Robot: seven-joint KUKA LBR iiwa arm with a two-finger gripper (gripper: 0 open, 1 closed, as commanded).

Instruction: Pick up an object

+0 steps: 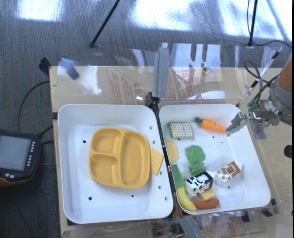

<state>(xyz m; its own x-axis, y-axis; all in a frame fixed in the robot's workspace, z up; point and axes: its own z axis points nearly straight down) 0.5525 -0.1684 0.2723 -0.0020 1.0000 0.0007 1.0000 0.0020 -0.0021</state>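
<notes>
On the counter [112,83] sit two white bins side by side. At the right edge of the right bin [246,155] the gripper [246,118] hangs over the rim, up near the far corner. Its fingers are spread apart with nothing between them. One grey finger [234,124] points down toward the carrot [211,125], which lies just beside it near the far edge of this bin. Next to the carrot, toward the middle wall, is a small green spotted block [181,130]. A green leafy toy [196,157] lies in the middle of the bin. By the left edge is a pale yellow round piece [172,150]. Near the front edge a pile of toys is packed close: a black and white cow box [199,183], a brown and white box [228,171], a banana [185,198], a red sausage [205,204] and a small orange bit [206,194]. A thin green stick [177,175] lies along the left edge, touching the banana. The left bin [75,133] holds a yellow tray [119,157] with three parts, set in its middle. A yellow wedge [156,160] leans by the tray's right side, close to the wall between the bins. Off the counter's left edge, on the floor, rests a grey screen pad [12,155].
</notes>
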